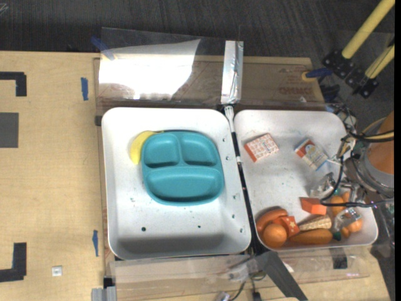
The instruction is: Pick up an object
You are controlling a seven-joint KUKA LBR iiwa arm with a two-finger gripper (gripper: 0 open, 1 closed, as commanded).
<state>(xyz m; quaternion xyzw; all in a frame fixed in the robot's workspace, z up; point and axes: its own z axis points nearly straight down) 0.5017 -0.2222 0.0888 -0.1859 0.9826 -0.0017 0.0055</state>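
Note:
The right bin (285,180) holds several small items. A red and white box (260,147) lies near its back left, and a small orange, white and blue packet (309,152) lies further right. Along the front wall sit a round orange fruit (274,233), a red-orange piece (271,217) and a long tan bun-like piece (311,236). An orange flat piece (311,205) lies just behind them. My gripper (330,188) hangs low over the bin's right side, above the flat piece, with cables around it. The orange-banded wrist (381,158) stands at the right edge.
The left bin (125,218) bears a teal divided plate (183,166) with a yellow item (138,145) tucked behind its left side. A clear plastic sheet (150,68) and a silver strip (232,71) lie behind the bins. Yellow poles (369,21) stand at the top right.

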